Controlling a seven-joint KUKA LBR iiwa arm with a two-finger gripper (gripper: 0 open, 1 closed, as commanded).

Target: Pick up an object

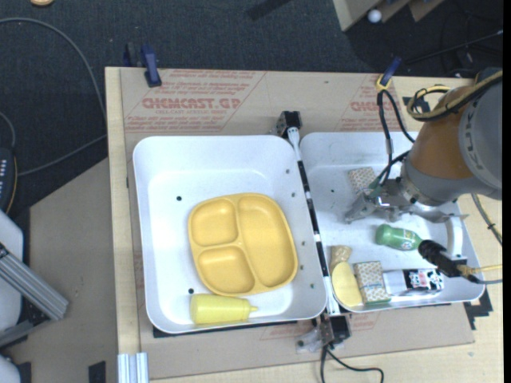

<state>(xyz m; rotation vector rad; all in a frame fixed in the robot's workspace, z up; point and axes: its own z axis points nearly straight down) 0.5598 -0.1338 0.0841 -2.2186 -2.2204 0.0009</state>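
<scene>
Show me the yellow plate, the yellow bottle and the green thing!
yellow plate (pixel 242 242), camera view, middle where its dividers meet.
yellow bottle (pixel 219 309), camera view, middle of its body.
green thing (pixel 397 236), camera view, its middle.

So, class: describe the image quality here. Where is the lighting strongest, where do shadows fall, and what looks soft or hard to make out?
Camera view: even overhead light, brightest on the left bin around the yellow tray; soft shadow under the arm across the right bin; dark floor top left underexposed; gripper slightly soft, detail unclear; printed cardboard legible, no strong glare.
</scene>
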